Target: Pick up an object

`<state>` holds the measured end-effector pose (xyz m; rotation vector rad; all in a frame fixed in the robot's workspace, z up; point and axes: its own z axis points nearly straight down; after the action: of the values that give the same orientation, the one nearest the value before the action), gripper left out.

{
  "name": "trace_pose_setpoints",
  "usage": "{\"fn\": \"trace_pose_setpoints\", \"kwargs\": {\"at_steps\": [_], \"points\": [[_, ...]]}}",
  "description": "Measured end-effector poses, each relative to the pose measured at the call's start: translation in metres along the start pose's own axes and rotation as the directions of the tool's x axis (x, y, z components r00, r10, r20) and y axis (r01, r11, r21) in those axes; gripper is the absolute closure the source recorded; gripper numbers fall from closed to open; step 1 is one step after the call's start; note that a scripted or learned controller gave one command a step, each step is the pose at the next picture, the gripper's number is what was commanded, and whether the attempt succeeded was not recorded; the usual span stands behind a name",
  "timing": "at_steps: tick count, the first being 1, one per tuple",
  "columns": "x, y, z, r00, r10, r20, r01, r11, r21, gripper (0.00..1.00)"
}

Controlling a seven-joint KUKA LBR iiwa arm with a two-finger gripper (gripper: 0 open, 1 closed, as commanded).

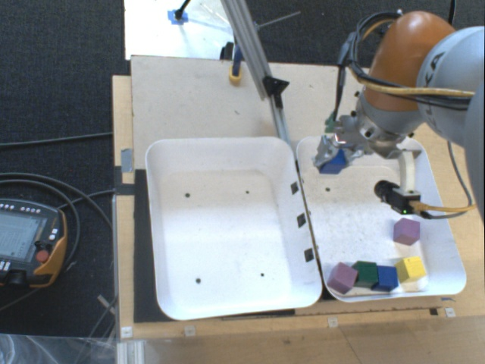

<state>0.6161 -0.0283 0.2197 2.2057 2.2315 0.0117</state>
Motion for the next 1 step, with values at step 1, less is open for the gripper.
{"fn": "trace_pose_setpoints", "kwargs": {"at_steps": [1], "points": [[-0.0205, 0.0050, -0.0246, 1.000, 0.011, 0.003, -0.011, 1.000, 0.004, 1.00]]}}
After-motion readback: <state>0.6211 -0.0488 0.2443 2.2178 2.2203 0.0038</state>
